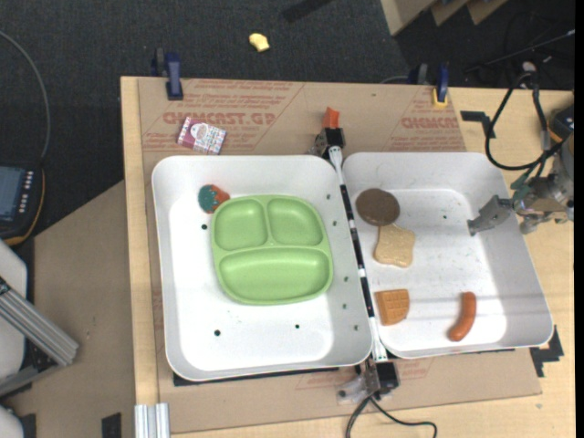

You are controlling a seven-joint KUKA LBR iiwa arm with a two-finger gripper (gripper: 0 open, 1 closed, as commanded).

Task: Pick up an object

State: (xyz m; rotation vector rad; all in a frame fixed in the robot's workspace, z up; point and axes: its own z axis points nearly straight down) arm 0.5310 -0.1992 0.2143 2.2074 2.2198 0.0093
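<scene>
The right bin [511, 331] holds a round brown patty [377, 206], a pale slice of toast [395, 246], a square orange cracker [392, 306] and a reddish sausage [463, 317]. My gripper [489, 215] reaches in from the right edge, over the right bin's right side. It is above and to the right of the food pieces and touches none of them. Nothing shows between its tips.
The left bin [182, 272] bears a green divided plate [270, 248] and a small teal-and-red round piece [213, 198] at its upper left. A clamp [330, 140] sits between the bins at the back. Cables [511, 126] hang near the arm at the right.
</scene>
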